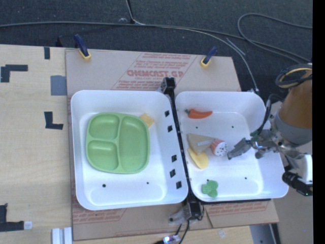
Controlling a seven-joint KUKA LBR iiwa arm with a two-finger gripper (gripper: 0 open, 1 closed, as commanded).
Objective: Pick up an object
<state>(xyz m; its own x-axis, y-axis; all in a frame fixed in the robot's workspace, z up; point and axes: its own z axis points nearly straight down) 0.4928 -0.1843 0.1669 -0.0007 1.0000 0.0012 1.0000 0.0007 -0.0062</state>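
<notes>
From where I stand, the job looks barely begun: nothing is off the floor of the right bin (254, 187). The gripper (236, 150) reaches in over that bin's right wall, and whether it is open or closed I cannot tell at this slant; nothing shows in its grasp. Just to its left in the bin lies a small red-and-white piece (219, 147), the likeliest target by my guess, touching a pale wedge (199, 142). Below that wedge sits a yellow piece (199, 159), and a green toy (209, 188) rests near the bin's front wall. An orange carrot (199, 114) lies toward the back wall. The left bin (81, 187) holds a green divided plate (118, 142) (not in play). Descent, grip and lift all remain.
</notes>
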